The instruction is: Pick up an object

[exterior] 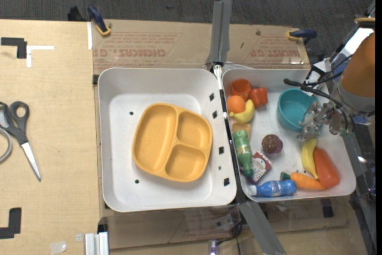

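My gripper [311, 126] hangs over the right side of the right bin [271, 77]. It sits at the near right rim of a teal bowl [292, 109] and just above a yellow banana [308, 158]. Next to the banana lie a red-orange pepper [326, 168] and an orange carrot [306, 181]. A dark red ball [271, 143] rests to the gripper's left. I see nothing held in the gripper.
The right bin also holds two orange cups [240, 88], an orange fruit [236, 104], a green bottle [242, 150], a red packet [258, 166] and a blue bottle [273, 189]. A yellow divided plate [173, 142] lies in the left bin [113, 146]. Scissors [22, 137] lie on the bench at far left.
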You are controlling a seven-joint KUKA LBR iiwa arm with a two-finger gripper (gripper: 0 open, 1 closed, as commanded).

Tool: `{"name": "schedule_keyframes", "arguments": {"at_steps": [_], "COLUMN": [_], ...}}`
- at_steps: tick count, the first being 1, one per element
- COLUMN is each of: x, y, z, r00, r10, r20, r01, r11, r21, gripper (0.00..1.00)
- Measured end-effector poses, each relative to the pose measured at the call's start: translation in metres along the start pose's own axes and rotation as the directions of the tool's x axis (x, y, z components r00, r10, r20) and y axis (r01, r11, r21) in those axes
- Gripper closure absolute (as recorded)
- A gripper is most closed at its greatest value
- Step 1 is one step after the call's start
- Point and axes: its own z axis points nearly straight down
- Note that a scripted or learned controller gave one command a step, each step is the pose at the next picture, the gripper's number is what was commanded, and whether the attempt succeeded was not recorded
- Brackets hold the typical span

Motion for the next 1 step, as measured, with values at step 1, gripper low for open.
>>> {"name": "schedule_keyframes", "arguments": {"at_steps": [1], "x": [0.0022], "y": [-0.0012], "z": [0.0038], "r00": [1.000], "r10": [0.002], "r20": [-0.007], "r01": [-0.002], "r11": [1.000], "r21": [0.001], "gripper": [0.00]}}
